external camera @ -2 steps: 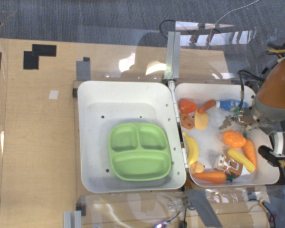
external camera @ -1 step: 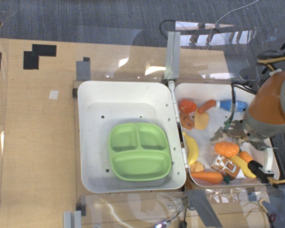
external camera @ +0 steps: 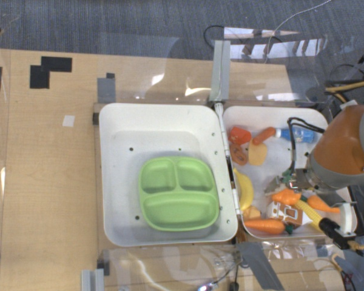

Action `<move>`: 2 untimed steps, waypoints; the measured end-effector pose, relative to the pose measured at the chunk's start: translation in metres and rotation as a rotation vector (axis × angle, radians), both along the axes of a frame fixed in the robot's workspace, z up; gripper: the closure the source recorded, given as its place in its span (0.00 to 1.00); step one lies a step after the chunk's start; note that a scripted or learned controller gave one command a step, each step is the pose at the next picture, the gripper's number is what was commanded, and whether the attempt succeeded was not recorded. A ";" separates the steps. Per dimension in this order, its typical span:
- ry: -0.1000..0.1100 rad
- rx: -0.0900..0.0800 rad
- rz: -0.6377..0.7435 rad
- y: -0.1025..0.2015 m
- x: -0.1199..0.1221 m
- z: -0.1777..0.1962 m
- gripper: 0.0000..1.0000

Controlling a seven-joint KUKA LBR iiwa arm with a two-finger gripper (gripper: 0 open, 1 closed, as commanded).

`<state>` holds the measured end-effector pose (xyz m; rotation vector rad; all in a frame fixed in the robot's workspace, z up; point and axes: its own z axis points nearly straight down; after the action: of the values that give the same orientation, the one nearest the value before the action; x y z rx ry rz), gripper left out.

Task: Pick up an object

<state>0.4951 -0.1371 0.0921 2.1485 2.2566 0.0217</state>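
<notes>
Two bins, one plate, a heap of toy food

The bench (external camera: 48,193) carries two white bins, the left bin (external camera: 118,162) and the right bin (external camera: 273,110). The left bin holds one thing: a green plate (external camera: 179,194) with three compartments. The right bin holds eleven that can be counted: one banana (external camera: 246,190), two carrots (external camera: 264,226) (external camera: 287,197), one red piece (external camera: 239,136), one red-orange sausage (external camera: 264,134), one pale yellow disc (external camera: 258,155), one orange slice (external camera: 239,157), one printed box (external camera: 284,213), one blue-and-white bottle (external camera: 298,135), one yellow-and-orange cob (external camera: 320,205), and one tan bit (external camera: 252,212) too small to name. The things overlap, so the count may run short.
</notes>
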 end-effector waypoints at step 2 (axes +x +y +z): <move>0.009 0.010 -0.162 0.005 0.012 0.009 1.00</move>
<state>0.5069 -0.1324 0.1014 2.3330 2.0840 0.0202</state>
